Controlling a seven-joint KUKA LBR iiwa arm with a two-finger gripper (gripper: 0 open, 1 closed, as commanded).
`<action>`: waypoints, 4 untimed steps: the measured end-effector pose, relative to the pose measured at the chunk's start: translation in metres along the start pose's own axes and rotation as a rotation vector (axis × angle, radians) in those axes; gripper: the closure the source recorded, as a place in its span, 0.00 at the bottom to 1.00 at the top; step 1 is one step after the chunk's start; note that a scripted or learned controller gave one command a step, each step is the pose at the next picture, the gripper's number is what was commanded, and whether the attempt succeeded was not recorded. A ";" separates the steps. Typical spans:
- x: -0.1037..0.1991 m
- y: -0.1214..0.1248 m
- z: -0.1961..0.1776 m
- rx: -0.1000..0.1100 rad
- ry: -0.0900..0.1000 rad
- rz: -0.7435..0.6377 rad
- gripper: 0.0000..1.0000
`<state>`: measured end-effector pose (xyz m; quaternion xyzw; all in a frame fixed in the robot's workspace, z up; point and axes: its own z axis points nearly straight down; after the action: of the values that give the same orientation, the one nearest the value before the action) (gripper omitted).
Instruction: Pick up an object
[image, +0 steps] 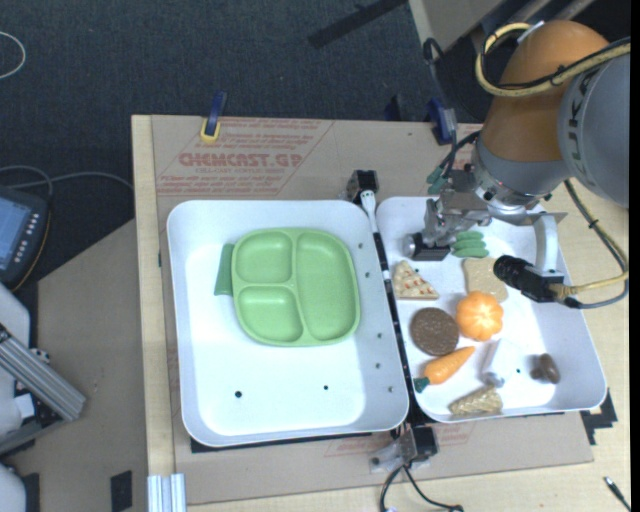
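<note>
Cardboard-topped bench (250, 150) carries two white bins. Left bin (200, 380) holds a green divided plate (296, 286). Gripper (440, 240) sits at right bin's (580, 385) far edge beside green item (468, 243); finger state indeterminable.

A grey arm (600, 120) with a rounded orange band (540, 75), a yellow cable looped over it, and a dark metal claw (437, 243).

We count two white bins (190, 300), side by side. The left one holds one green divided plate (296, 285). To that plate's right lie one orange (480, 316), one carrot (447, 366) and one brown cookie (435, 330).
</note>
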<state>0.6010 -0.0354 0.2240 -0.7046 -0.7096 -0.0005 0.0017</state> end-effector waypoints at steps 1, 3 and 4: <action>0.048 -0.006 -0.009 -0.001 0.000 0.001 1.00; 0.102 -0.012 -0.010 -0.003 -0.002 0.006 1.00; 0.105 -0.004 -0.002 -0.004 -0.004 0.006 1.00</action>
<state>0.5961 0.0691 0.2266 -0.7066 -0.7076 -0.0004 -0.0009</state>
